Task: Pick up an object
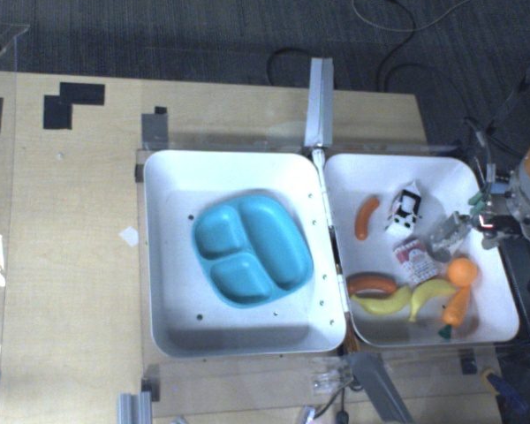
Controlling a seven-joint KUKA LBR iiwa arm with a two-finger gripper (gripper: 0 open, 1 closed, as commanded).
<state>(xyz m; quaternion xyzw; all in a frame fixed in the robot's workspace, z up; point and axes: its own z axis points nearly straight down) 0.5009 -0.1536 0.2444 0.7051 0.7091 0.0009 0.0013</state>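
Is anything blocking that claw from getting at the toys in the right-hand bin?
Nothing visible does. The gripper hangs inside the right bin, just above the orange ball and small packet, with no barrier between them. The toys do lie crowded together.

We see even, diffuse light from overhead, bright on the two white bins (247, 170) and dimmer on the dark carpet (159, 7) behind them. The blue tray (252, 247) in the left bin carries soft highlights and throws a faint grey shadow on the bin floor around it. The picture is soft overall (fine detail is smeared). To the right of that tray, the small things blur at their edges; far left of it, a clear panel (0, 254) shows pale glare streaks.
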